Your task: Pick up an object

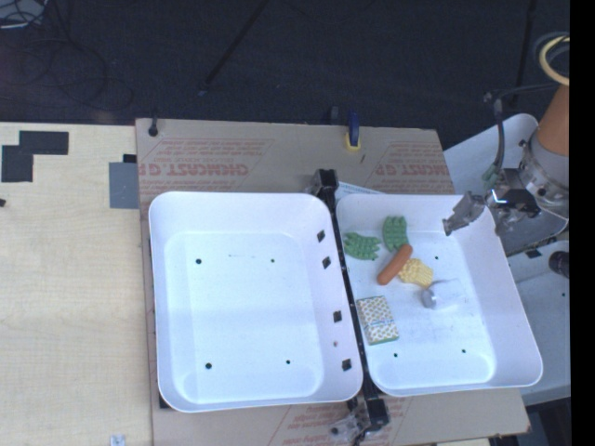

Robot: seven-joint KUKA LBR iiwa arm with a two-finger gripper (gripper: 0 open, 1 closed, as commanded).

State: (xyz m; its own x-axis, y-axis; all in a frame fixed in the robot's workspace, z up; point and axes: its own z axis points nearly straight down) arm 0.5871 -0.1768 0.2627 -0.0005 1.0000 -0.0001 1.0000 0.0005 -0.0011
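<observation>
Pale wood covered the desk (65,286) on the left, with a brown cardboard sheet (279,156) laid under two white bins set side by side. At the near edge a small metal clip (363,424) sat where the bins met. The left bin (172,249) showed its bare white floor with a few dark dots. The right bin (502,342) held all the objects, gathered toward its left and middle. Nearest lay a checkered block (377,319) close to the dividing wall. Just beyond it to the right sat a small grey piece (429,297). Farther on, a yellow object (416,272) lay touching an orange carrot (393,265), which slanted up toward a green piece (395,231). Another green piece (362,245) lay to the left, near the divider. At the bin's far right rim hung the gripper (462,217), above the rim and well apart from the objects, with nothing between its fingers; whether they were spread or closed could not be told. Behind the cardboard a blue and yellow clamp (353,133) stood at the far edge, and beyond that dark floor with cables.
</observation>
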